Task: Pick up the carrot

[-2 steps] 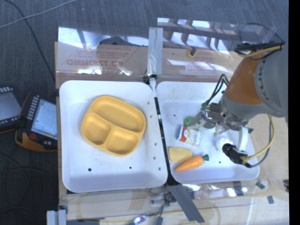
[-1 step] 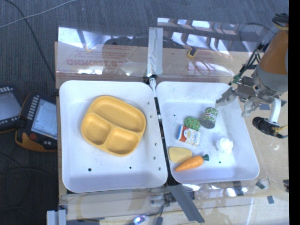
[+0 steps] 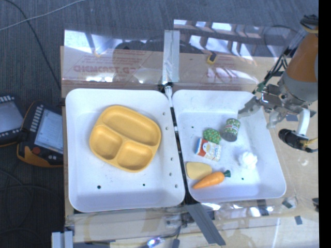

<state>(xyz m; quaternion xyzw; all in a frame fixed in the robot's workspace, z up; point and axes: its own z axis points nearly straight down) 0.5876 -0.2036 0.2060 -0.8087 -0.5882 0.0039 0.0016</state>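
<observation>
The carrot [image 3: 209, 180], orange with a small green top, lies on its side near the front edge of the right bin [image 3: 269, 182], its green end pointing right. My gripper [image 3: 257, 117] hangs over the bin's back right part, well behind the carrot and to its right. Its two fingers are spread apart, so it is open, with nothing between them. The grey arm with its orange band [image 3: 305, 53] comes in from the right.
Close to the carrot are a yellow wedge [image 3: 198, 168], a red and white carton [image 3: 208, 149], a green round piece [image 3: 211, 135], a small can [image 3: 231, 129] and a white crumpled lump [image 3: 248, 159]. A yellow divided plate [image 3: 125, 137] lies in the left bin [image 3: 77, 190].
</observation>
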